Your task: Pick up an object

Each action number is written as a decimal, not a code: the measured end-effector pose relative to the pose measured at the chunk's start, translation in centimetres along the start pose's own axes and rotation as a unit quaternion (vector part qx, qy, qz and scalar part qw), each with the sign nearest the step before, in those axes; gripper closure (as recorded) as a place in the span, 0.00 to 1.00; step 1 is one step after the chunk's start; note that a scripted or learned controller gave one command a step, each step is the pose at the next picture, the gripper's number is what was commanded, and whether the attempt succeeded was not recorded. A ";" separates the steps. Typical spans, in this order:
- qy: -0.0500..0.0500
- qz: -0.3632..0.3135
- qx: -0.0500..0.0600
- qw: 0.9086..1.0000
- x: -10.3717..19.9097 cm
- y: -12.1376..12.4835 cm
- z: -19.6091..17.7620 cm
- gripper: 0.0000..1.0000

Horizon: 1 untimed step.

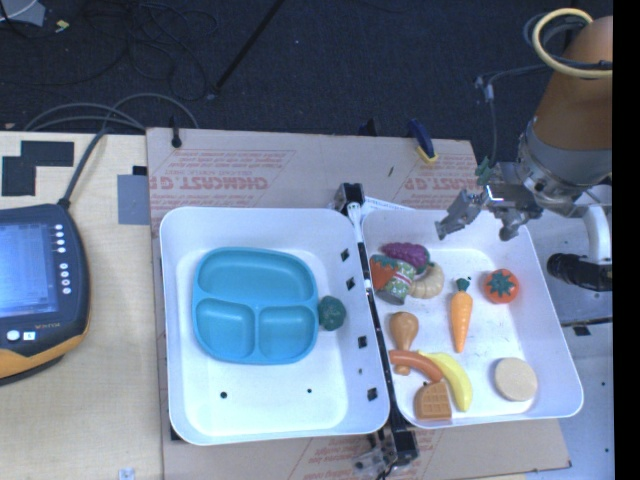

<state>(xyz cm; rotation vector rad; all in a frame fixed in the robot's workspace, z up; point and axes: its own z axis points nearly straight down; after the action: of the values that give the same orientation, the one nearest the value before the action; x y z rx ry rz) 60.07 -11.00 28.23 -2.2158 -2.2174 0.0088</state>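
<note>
The right bin (560,348) holds several toy foods: purple grapes (405,254), a carrot (460,313), a tomato (500,285), a chicken drumstick (402,327), a banana (455,378), a sausage (415,363), a waffle piece (433,403) and a round tan cookie (514,378). My gripper (482,218) hangs above the bin's far edge, up and right of the grapes. Its fingers (452,220) are spread apart and nothing lies between them.
The left bin (190,398) holds a blue divided plate (255,303) and a small dark green ball (331,313) by its right wall. A teach pendant (35,278) lies at the far left. Cables run across the dark floor behind the bench.
</note>
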 end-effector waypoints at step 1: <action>0.001 0.000 0.004 1.000 -0.1 0.0 -0.6 1.00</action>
<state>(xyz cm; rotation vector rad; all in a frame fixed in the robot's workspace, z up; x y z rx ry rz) 60.12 -11.08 28.82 -2.2109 -2.2136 0.0162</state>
